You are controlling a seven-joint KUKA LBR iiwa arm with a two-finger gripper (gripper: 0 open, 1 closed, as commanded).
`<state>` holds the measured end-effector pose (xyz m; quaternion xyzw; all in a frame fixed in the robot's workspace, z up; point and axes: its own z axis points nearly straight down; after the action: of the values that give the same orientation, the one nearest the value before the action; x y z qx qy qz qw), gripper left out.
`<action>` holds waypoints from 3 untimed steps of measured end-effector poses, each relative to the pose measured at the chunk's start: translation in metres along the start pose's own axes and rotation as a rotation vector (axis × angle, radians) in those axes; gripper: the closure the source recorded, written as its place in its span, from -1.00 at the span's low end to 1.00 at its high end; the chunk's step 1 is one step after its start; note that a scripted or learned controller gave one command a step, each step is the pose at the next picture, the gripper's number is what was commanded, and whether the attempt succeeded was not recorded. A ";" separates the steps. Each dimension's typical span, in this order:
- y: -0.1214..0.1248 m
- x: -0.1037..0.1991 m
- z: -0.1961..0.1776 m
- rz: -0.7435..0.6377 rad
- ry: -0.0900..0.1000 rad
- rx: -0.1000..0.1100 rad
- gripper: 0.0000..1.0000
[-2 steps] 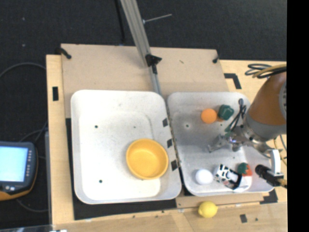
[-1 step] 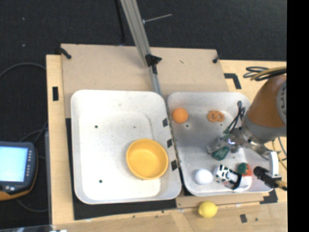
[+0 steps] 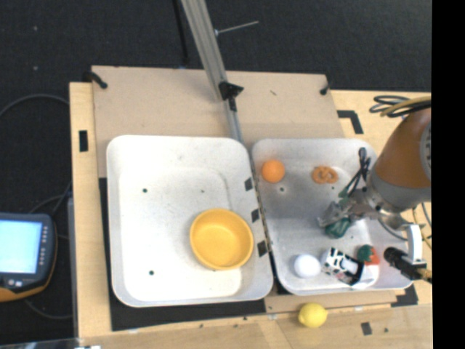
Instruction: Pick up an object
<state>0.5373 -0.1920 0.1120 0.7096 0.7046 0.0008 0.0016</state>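
Observation:
My gripper [image 3: 334,218] reaches in from the right and is low over the middle of the right bin [image 3: 290,151]. A small dark green object [image 3: 338,229] lies directly at its tip, partly covered by it. An orange ball [image 3: 273,171] and a flat orange piece [image 3: 325,174] lie at the far side of this bin. Along the near side sit a white ball [image 3: 306,265], a black-and-white object [image 3: 340,262] and a red, green and white item [image 3: 367,257].
The left bin [image 3: 145,166] holds a yellow bowl [image 3: 221,238] near its right wall. A yellow lemon-like object [image 3: 312,315] lies on the bench in front of the right bin. A metal pole [image 3: 207,42] rises behind the bins.

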 end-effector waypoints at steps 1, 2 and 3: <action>0.000 0.007 -0.047 -0.011 0.000 -0.003 1.00; 0.003 0.005 -0.112 -0.011 -0.002 -0.006 1.00; 0.005 0.004 -0.156 -0.011 -0.001 -0.004 1.00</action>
<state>0.5418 -0.1879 0.2676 0.7055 0.7087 0.0018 0.0032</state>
